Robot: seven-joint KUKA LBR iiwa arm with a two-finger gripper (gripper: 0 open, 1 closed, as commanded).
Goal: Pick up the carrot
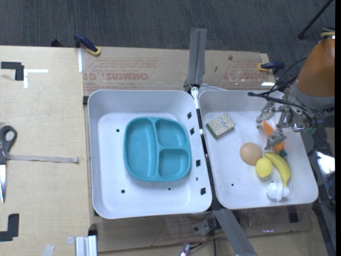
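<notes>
One carrot (270, 129) lies in the right bin (234, 185), directly under the claw (279, 126); whether the claw grasps it cannot be told.

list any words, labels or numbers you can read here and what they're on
Red print on the cardboard sheet behind the bins: a repeated logo, seen upside down and mirrored from this view, too blurred to read for certain.
Sponge in the right bin: a speckled pattern, no lettering I can make out.
Blue divided plate, banana and carrot: no text visible.
</notes>
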